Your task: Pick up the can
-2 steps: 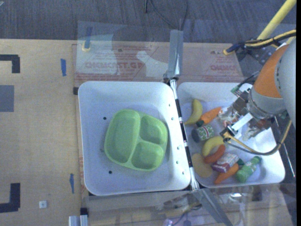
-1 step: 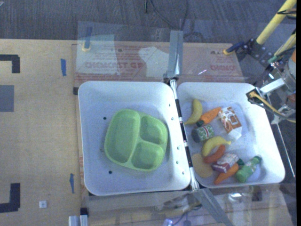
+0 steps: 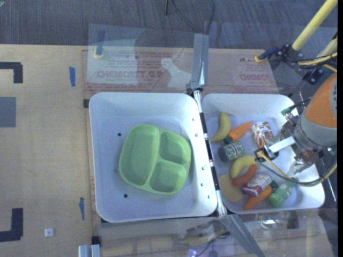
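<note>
Camera view: I look down on both bins at a slant, and the arm comes in from the right.
Can (image 3: 230, 150): it lies on its side in the right bin (image 3: 244, 101), close to the wall that bin shares with the left bin (image 3: 102, 159).
Claw (image 3: 299, 167): it hangs over the right bin, well to the right of the can and slightly lower in my picture, near the bin's outer wall.
Claw state: I cannot tell whether it is spread or pressed together, and I see nothing gripped in it.
Can to claw: the two are apart, with no contact.
Above the can: a banana (image 3: 224, 126) and a carrot (image 3: 241, 131), both just beside it.
Below the can: a second banana (image 3: 242, 166), nearly touching it.
Right of the can: a small printed carton (image 3: 262, 134), between the can and the arm.
Far below-right of the can: a second carrot (image 3: 258, 198) and a green bottle (image 3: 280, 195).
Left of the can: a green divided plate (image 3: 155, 158) in the left bin.
</note>
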`<state>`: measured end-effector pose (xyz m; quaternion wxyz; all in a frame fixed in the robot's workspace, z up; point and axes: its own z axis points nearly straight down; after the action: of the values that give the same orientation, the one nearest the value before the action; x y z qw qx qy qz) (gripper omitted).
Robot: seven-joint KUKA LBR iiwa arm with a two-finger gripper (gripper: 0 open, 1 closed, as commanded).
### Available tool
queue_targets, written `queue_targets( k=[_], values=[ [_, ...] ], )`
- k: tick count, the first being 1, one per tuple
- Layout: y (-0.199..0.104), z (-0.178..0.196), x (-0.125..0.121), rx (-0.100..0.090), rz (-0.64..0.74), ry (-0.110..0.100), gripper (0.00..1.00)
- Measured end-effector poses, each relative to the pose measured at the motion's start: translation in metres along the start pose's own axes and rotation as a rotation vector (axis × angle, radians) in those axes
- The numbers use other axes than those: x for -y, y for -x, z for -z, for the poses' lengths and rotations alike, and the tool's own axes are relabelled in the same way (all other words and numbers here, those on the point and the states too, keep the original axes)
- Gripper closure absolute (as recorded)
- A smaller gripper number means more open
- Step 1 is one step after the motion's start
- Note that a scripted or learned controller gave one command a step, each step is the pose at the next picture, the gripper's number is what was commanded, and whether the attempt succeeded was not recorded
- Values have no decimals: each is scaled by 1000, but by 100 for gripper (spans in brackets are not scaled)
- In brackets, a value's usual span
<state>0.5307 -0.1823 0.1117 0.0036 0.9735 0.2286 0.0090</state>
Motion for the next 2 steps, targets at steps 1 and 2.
queue_targets(
  k=[1,2],
  values=[
    [28,100,-29,17,72,-13,0],
    [-14,218,-51,18,-184,-10,0]
  ],
)
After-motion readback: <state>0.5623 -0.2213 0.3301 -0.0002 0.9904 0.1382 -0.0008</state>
